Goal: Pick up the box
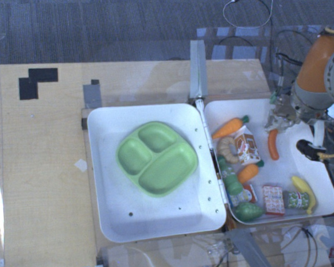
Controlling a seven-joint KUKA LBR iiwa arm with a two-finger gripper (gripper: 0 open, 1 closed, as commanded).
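A small red-and-white box (272,199) lies flat near the front of the right bin (317,173), between a green vegetable (248,211) and a dark green carton (296,200). My gripper (279,119) hangs over the far right part of that bin, just above a red sausage (272,145). It is well behind the box and apart from it. The grey arm with its orange band (317,69) comes in from the right.
The right bin also holds a large carrot (231,127), a white-and-orange snack packet (244,146), a small carrot (249,172), green toys (233,183) and a banana (305,193). A green divided plate (157,158) sits in the left bin (113,215).
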